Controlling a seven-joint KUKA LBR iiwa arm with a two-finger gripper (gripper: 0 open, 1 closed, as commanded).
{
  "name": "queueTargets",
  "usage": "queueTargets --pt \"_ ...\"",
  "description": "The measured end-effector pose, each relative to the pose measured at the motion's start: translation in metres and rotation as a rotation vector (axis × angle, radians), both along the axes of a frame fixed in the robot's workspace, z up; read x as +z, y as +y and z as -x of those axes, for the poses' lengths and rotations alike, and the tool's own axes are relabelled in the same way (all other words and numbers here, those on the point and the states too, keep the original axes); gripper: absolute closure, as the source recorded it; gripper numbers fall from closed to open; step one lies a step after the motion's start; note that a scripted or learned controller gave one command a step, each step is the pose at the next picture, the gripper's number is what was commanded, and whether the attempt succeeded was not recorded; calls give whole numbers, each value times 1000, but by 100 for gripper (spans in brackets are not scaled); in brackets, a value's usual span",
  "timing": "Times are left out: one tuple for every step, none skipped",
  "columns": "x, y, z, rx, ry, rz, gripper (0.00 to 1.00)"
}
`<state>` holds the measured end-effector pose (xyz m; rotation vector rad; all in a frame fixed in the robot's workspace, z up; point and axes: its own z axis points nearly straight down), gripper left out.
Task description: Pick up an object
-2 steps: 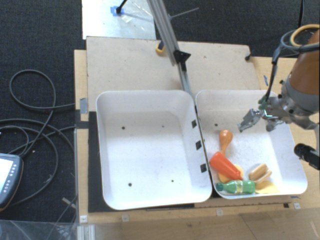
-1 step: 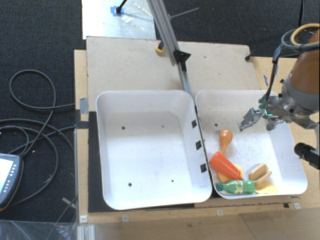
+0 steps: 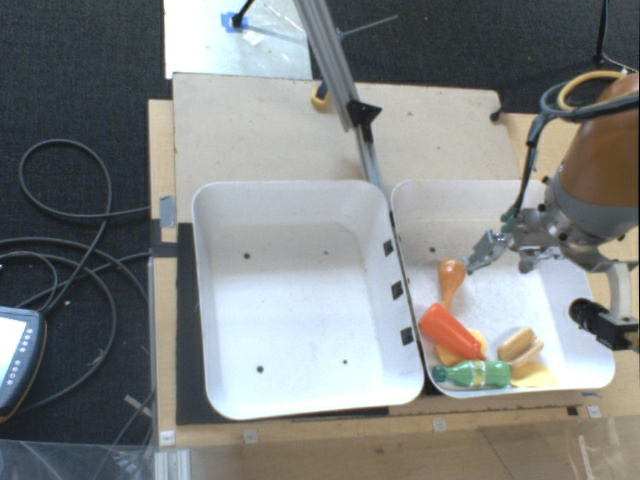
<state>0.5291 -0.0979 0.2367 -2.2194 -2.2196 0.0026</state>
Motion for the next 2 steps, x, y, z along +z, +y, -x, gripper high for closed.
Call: queueTargets --pt "-62 -2 -3 0 2 -1 0" --pt "-124 1 2 -1 3 -1 0"
